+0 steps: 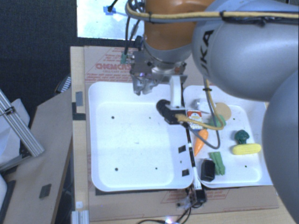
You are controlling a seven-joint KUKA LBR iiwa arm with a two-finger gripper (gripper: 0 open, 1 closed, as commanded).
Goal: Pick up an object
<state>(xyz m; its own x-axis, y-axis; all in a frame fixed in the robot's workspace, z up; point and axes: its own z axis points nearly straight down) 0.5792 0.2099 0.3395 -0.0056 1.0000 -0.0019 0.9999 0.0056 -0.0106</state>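
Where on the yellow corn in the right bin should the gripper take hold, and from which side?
Probably at the middle of the yellow corn, from above, gripping across its narrow width. It lies flat with its long axis left to right, and the dark green toy sits close behind its left end.

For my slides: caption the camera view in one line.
Gripper above the left bin, near its far edge; carrot and corn lie in the right bin.
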